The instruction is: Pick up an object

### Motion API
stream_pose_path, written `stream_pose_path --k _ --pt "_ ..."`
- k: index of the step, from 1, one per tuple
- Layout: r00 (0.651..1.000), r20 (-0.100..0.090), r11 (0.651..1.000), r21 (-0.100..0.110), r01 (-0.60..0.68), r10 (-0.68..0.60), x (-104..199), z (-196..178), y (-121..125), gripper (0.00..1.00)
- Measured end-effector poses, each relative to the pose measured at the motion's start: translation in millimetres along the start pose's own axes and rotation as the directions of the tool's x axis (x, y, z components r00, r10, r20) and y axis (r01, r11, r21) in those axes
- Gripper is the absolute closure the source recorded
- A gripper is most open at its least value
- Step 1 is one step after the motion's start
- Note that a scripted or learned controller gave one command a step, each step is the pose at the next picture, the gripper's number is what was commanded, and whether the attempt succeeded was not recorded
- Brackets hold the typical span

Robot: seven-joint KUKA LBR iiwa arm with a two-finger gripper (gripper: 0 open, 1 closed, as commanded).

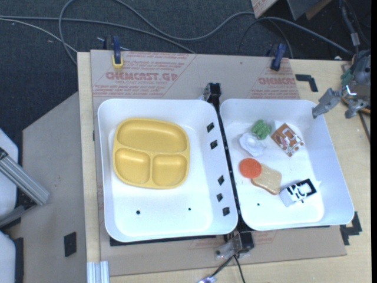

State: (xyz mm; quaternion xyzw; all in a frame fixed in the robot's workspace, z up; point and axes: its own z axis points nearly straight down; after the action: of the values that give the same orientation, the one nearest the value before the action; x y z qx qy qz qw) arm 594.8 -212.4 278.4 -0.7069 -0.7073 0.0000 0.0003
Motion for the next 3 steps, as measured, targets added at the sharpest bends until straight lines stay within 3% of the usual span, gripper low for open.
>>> stream_pose_path --k 1,3 --pt "1.0 -0.001 1.0 0.003 0.0 0.0 0.3 41.3 -2.1 0.0" --pt "1.0 -0.003 1.0 0.005 0.0 0.0 0.6 161.5 -5.6 0.0"
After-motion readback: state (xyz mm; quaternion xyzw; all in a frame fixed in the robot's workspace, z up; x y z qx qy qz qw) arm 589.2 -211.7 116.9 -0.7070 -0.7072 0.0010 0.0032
